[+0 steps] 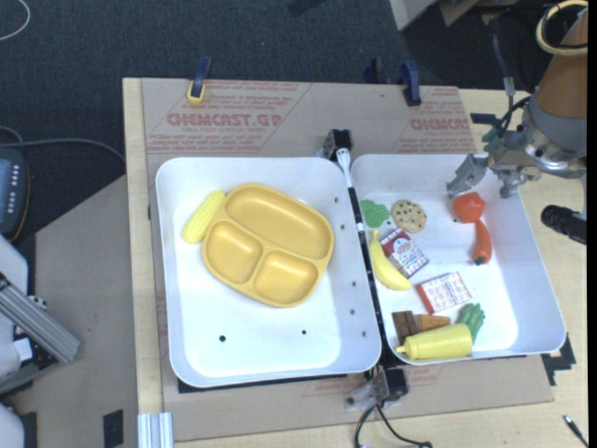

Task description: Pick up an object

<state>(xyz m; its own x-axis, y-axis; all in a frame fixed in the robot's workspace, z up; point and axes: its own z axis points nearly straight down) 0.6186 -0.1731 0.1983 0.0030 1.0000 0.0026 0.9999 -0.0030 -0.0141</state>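
Observation:
My gripper (487,183) hangs over the far right part of the right bin (532,278), open, with nothing between its fingers (464,176). Just below and in front of it lie a red tomato-like piece (469,206) and an orange chili-shaped piece (481,244). Further left in that bin are a cookie (409,215), a green leafy piece (375,213), a banana (387,269), a red-and-white packet (404,250) and a red-printed card (445,291). At the near edge sit a brown block (415,323), a yellow bottle (437,343) and a green piece (472,317).
The left bin (187,325) holds a yellow divided plate (266,243) and a corn cob (202,216) beside it. A black divider rail (359,250) runs between the bins. Blue clamps (409,80) sit on the board's far edge.

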